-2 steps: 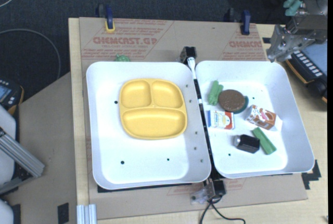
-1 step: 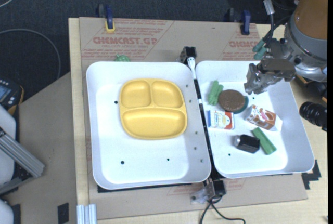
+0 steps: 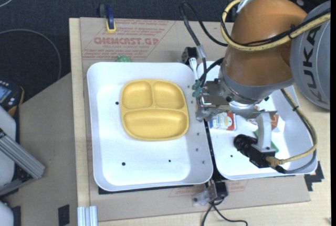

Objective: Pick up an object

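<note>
Your claw (image 3: 214, 109) hangs low over the small packet (image 3: 226, 122) by the right bin's (image 3: 233, 163) left edge, likely lined up to pick it, though you cannot tell how wide the claw stands.

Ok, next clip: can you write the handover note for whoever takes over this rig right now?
Pincer: low over the left side of the right bin, under the wrist; grip state cannot be told.
Things: yellow divided plate lies flat in the left bin; a small printed packet lies in the right bin, right beside the pincer.
Done: no pick is visible.
Left: grasp one object and lift it clear.
</note>
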Available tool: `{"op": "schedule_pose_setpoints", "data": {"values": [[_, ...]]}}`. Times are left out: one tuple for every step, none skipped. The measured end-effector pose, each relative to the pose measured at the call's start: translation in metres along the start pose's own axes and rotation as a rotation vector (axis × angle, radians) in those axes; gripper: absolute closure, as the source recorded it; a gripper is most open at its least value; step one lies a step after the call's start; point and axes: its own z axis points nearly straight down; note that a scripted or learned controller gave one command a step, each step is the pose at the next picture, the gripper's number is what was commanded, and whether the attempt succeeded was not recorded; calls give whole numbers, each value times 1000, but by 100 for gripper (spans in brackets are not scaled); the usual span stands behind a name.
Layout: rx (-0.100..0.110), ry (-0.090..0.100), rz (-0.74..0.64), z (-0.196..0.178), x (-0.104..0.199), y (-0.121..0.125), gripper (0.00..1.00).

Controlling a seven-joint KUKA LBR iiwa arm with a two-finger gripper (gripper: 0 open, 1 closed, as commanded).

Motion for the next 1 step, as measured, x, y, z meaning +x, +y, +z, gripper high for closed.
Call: {"op": "schedule_pose_setpoints", "data": {"values": [[-28, 1, 10, -106, -36, 1, 100]]}}
